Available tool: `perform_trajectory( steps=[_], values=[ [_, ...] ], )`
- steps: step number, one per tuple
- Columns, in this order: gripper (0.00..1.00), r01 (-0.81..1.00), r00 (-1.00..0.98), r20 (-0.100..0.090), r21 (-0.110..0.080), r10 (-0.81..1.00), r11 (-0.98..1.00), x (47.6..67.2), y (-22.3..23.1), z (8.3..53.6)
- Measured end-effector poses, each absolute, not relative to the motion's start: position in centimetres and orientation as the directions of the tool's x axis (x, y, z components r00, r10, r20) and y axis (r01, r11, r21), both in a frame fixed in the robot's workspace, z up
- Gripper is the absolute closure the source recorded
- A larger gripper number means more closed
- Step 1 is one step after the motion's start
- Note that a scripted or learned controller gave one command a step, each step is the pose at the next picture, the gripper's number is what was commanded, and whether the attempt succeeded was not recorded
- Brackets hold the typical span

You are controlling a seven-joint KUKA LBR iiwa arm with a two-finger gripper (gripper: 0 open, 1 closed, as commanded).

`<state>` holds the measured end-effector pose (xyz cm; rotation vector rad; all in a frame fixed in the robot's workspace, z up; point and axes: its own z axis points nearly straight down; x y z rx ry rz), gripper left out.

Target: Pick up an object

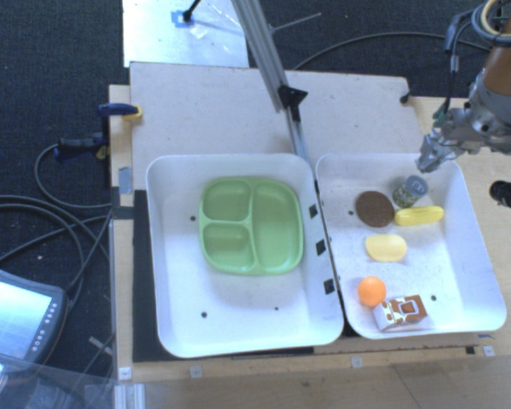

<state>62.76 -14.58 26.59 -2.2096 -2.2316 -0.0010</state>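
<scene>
The grey arm with its orange band reaches in from the right, and the two-finger gripper (431, 159) hangs over the far edge of the right-hand shallow white bin (477, 254). Whether it is open or closed I cannot tell from this angle; nothing visibly sits in it.

Every candidate lies in that right bin. Nearest the gripper is a small greenish can-like object with a grey top (409, 191), just beside a yellow banana-shaped piece (419, 216). A flat brown round disc (375, 209) sits to their left, a pale yellow oval lump (386, 247) below, then a small orange ball (371, 291) and a brown-and-white box (402, 312) near the front. The left bin holds a green divided plate (252, 226).

My call: the can is the natural target. The descent wants to be centred on it, straddling it clear of the banana piece, which crowds one side. A skewed approach could nudge both away. The isolated orange ball looks an easier alternative.
</scene>
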Motion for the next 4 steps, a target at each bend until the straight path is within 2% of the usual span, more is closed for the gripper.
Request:
perform_trajectory(
  steps=[1,2,3,4],
  values=[
    [1.00,1.000,-0.010,0.002,-0.002,1.000,0.010,60.4,-9.8,25.2],
    [1.00,1.000,-0.012,0.003,0.000,1.000,0.012,58.6,-4.2,25.7],
    [1.00,1.000,-0.010,0.002,0.000,1.000,0.010,57.5,0.5,24.5],
    [1.00,1.000,-0.012,0.002,-0.002,1.000,0.012,54.9,6.0,23.4]
  ],
)
